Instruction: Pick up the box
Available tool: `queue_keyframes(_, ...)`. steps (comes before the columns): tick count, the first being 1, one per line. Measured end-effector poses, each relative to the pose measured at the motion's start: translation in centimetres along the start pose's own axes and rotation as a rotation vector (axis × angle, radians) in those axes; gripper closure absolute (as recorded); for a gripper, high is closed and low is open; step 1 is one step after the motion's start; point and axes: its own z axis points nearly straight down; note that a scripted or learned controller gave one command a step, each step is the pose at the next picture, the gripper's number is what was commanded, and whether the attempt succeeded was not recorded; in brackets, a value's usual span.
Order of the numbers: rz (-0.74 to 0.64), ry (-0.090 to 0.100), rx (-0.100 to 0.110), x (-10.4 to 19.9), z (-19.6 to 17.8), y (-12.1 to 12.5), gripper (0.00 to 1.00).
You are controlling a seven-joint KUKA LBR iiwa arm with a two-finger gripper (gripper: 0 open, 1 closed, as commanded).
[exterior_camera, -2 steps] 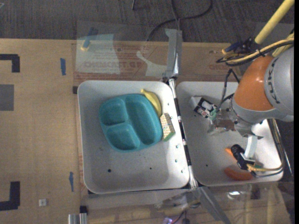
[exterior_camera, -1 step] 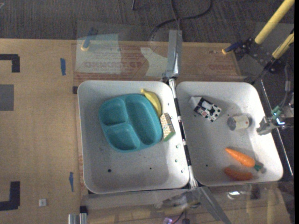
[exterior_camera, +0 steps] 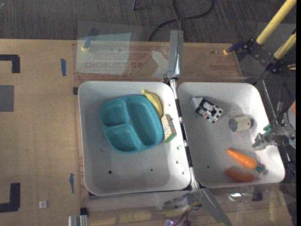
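— Any writing you can read?
— None legible. Your box [exterior_camera: 209,110] lies black and white in the right bin [exterior_camera: 214,171], a cup [exterior_camera: 239,123] beside it.
— The gripper [exterior_camera: 263,139]?
— At the bin's right edge, near two carrots [exterior_camera: 241,158] — fingers too small to judge.

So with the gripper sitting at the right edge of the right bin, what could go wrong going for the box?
The box lies tilted near the right bin's far left corner, so a straight-down grasp may close across its diagonal and slip. The gripper is on the opposite side, with the small cylinder roughly between; a low sweep could knock it. The carrot lies nearer the gripper and could be grabbed by mistake.
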Motion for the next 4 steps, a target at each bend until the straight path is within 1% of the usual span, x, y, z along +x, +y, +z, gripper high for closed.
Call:
queue_keyframes(1, -0.432, -0.004, -0.007, 1.9, 5.5, 3.7, 1.0)
queue_keyframes(2, -0.431, -0.003, -0.008, 1.9, 5.6, 3.7, 0.0)
queue_keyframes(3, -0.427, -0.011, -0.016, 1.7, 4.4, 3.9, 1.0)
queue_keyframes(4, -0.109, -0.003, -0.005, 0.6, -7.3, 1.8, 1.0)
